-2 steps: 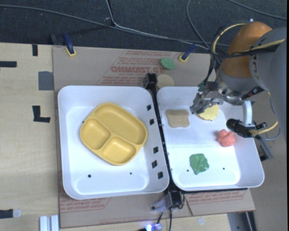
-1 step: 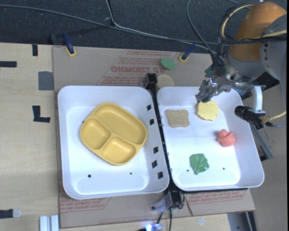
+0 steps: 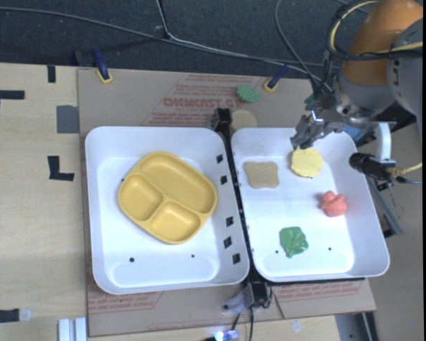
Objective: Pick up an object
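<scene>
The right bin [image 3: 366, 251] holds a yellow round piece [image 3: 307, 163] at its far side, a tan toast-like slice [image 3: 261, 175] to the left of it, a pinkish-red lump [image 3: 333, 204] near the right wall and a green leafy piece [image 3: 293, 241] toward the front. My gripper [image 3: 309, 132] hangs over the far part of this bin, just beyond the yellow piece and very close to its far edge. I see nothing lifted off the bin floor.
The left bin [image 3: 103, 261] holds a yellow divided plate [image 3: 167, 196]. A small green item [image 3: 247, 93] and a pale disc lie on the cardboard behind the bins. Cables run across the dark floor at the back, and a black divider sits between the bins.
</scene>
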Controlling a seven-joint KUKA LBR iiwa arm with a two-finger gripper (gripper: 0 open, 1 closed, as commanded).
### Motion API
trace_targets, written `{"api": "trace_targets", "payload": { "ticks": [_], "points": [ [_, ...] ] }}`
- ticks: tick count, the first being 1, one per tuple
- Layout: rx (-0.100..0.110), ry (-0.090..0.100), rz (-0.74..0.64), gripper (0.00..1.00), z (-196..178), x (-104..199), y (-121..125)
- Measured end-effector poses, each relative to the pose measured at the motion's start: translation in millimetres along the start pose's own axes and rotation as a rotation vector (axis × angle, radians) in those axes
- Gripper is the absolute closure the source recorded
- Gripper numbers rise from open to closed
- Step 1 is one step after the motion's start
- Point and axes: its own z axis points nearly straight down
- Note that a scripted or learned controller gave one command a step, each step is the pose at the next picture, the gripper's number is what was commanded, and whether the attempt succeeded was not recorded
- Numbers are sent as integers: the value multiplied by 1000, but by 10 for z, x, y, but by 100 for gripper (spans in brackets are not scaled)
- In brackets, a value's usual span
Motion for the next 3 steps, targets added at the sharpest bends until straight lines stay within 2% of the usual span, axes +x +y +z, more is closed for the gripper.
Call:
{"api": "trace_targets", "payload": {
  "ticks": [1,3],
  "points": [
    [2,1,-4,100,23,602,-212],
    [3,1,-4,100,203,1538,-589]
  ]
}}
